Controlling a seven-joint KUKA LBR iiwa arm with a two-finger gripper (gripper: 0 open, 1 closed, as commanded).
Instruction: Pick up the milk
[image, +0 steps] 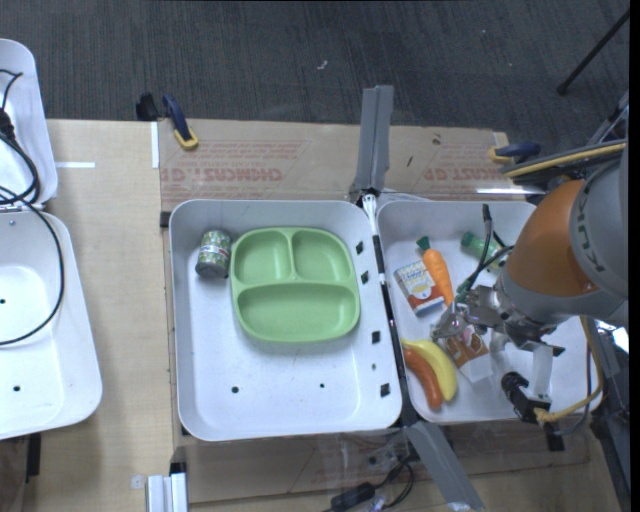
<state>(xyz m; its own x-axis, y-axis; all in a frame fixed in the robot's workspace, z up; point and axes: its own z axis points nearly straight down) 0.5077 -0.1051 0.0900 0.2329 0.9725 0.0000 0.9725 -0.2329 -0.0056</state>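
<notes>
right bin (560, 215) is crowded: carrot (437, 275), milk carton (415, 283), banana (436, 366) and hot dog (422, 379) pack its left edge. left bin (270, 410) lies open along its near edge, below the green plate (295, 285).

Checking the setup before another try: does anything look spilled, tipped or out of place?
Nothing spilled. The small can lies on its side beside the green divided plate in the left bin. The milk carton lies flat against the carrot.
</notes>
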